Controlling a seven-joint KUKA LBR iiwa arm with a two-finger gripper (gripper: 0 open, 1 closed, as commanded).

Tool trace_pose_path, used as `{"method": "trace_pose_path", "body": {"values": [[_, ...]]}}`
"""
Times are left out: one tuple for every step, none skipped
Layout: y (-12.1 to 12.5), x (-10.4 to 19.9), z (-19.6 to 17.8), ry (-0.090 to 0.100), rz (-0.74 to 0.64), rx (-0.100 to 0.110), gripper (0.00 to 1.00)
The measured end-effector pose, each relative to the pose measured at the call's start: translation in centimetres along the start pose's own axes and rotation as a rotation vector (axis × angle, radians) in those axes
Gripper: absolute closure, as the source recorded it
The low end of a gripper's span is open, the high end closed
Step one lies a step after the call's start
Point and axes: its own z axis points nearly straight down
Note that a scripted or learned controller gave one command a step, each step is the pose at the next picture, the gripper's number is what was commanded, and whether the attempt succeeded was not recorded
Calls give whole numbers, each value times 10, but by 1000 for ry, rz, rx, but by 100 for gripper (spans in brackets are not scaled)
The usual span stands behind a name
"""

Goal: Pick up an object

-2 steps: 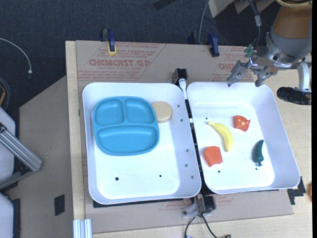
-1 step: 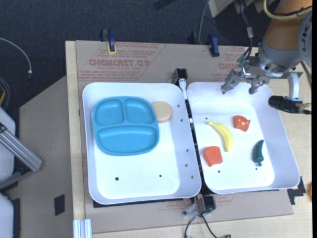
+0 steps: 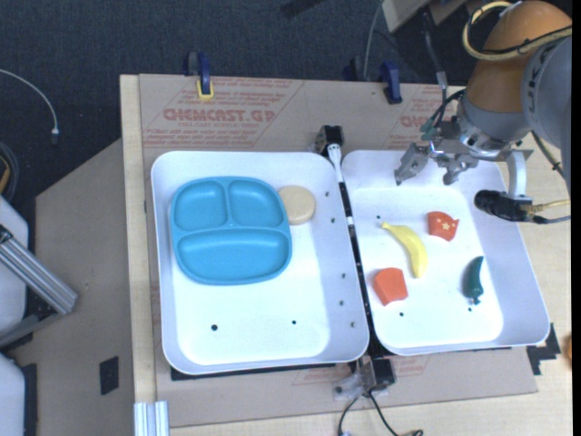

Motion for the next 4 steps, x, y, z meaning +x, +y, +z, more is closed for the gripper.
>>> {"method": "trace_pose_path", "body": {"values": [[2,3,44,0,-2,-1,0],[4,3,29,-2,-2,-9,100],[-1,1,-34,-3,0,-15,100],[1,1,-89,-3,-2,-15,100]]}}
